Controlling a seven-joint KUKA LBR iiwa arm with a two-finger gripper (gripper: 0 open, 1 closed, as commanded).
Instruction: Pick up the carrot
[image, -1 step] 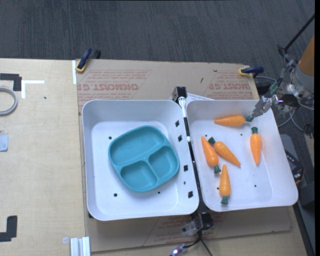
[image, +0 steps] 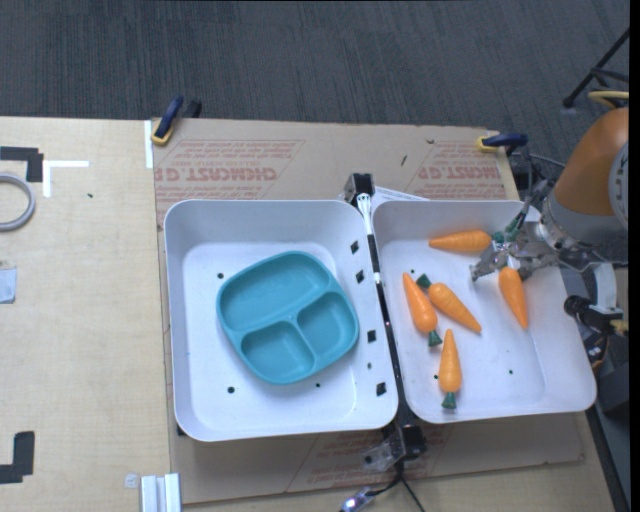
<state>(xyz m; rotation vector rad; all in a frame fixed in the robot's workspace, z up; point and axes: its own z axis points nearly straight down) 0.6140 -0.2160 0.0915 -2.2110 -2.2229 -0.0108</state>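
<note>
I see the arm (image: 598, 175) reaching in from the right edge, its orange band and grey wrist cut off by the frame, so I can make out only the last part of it. It slants down and leftward over the far right corner of the right bin (image: 560, 385). The gripper (image: 507, 256) hangs low at that corner, its dark metal fingers splayed over the top end of one carrot (image: 514, 296), which lies along the bin's right side pointing toward the near edge. I cannot tell whether the jaws are open or closed on it: the fingertips blur into the carrot's green top and the bin floor.

The left bin (image: 190, 330) carries a teal divided plate (image: 288, 316) with three compartments, lying flat in the middle.

In the right bin I count five carrots. Besides the one under the gripper, a second carrot (image: 461, 241) lies crosswise at the far side, its green end just beside the fingers. Two more, a left carrot (image: 420, 305) and a middle carrot (image: 455, 306), lie close together near the bin's left wall, their far ends almost touching. A fifth carrot (image: 450, 367) rests toward the near side, green end nearest me.

A cable and dark fittings at the right edge are partly cropped and hard to make out.
</note>
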